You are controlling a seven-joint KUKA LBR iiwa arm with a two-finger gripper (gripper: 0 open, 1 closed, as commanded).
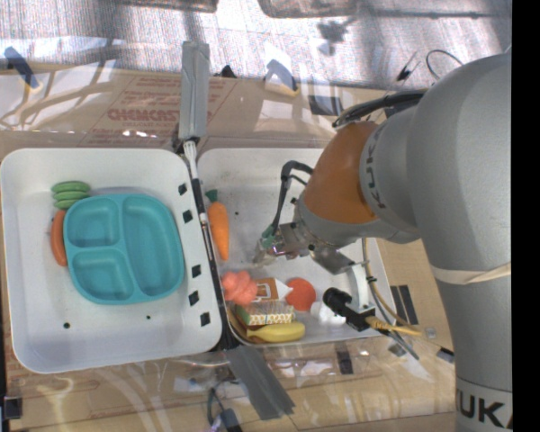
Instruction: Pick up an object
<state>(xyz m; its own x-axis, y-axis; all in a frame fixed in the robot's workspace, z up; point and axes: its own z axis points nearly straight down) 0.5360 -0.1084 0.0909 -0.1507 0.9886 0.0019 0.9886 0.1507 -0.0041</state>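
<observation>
My gripper (272, 244) hangs low over the middle of the right bin (252, 174), just above a cluster of toy foods. Below it lie a pink piece (238, 286), a brown-and-white box (268, 290) and a red tomato (300, 292). A waffle-like brown piece (268, 316) and a yellow banana (277, 333) rest against the near wall. An orange carrot (219, 229) lies along the bin's left wall. Nothing is visibly between the gripper's tips from this angle.
The left bin (27, 322) holds a teal divided plate (121, 246), with a green pea pod (70, 192) and another orange carrot (58, 238) tucked at its left side. The grey arm with its orange band (342, 187) covers the right bin's right part.
</observation>
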